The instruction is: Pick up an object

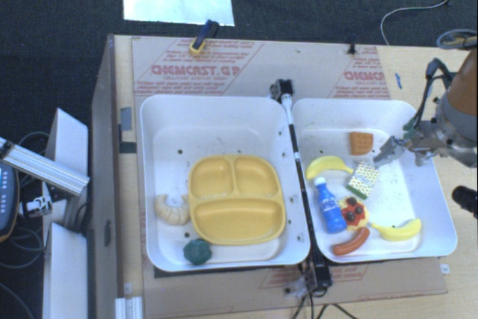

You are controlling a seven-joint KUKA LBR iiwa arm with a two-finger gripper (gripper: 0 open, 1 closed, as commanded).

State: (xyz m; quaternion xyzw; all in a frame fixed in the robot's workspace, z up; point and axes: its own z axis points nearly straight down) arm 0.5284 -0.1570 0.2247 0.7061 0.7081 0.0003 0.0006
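So the gripper (396,149) is hanging over the right bin (441,231), up around its 2 o'clock corner, nothing between the fingers as far as I can see. Honestly can't tell if they're spread or pinched, it's just a grey blur at this angle.

Pickable stuff is all clustered lower in that bin: cracker (361,142) at 12, sponge (364,179) dead centre, banana (327,165) at 10, bottle (326,205) at 8, sausage (349,241) at 6, another banana (399,229) at 5. The sponge and cracker are nearest, so my guess is it's lining up on one of those.

Left bin (149,160) holds a yellow tray (236,199), a croissant (172,208) at 8 and a green lump (198,251) at 7. Most of the arm is cut off at the frame's edge.
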